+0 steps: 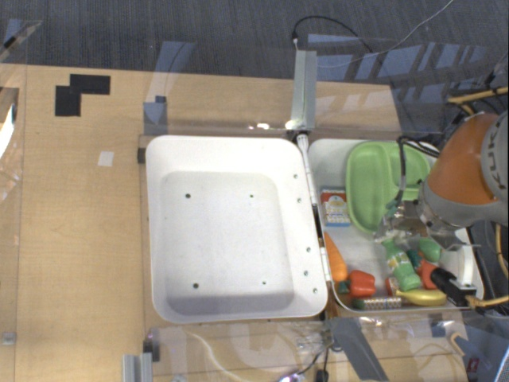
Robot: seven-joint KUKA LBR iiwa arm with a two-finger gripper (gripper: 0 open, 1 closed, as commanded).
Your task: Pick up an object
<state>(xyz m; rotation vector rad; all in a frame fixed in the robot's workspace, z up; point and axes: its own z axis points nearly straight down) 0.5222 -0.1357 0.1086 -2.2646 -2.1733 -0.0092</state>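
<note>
A wooden bench (71, 237) is bearing two white bins. The left bin (227, 229) is sitting beside the right bin (330, 153), which is holding a carrot (336, 259), a green bowl (374, 185), a green bottle (404, 270) and a banana (421, 297). The gripper (402, 228) is hovering over the bottle; its grasp cannot be told.

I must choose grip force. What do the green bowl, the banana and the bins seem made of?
Green bowl: probably smooth plastic, even colour, soft sheen.
Banana: likely a glossy plastic toy, uniform yellow.
Bins: white, matte, probably moulded plastic with rounded corners.
</note>
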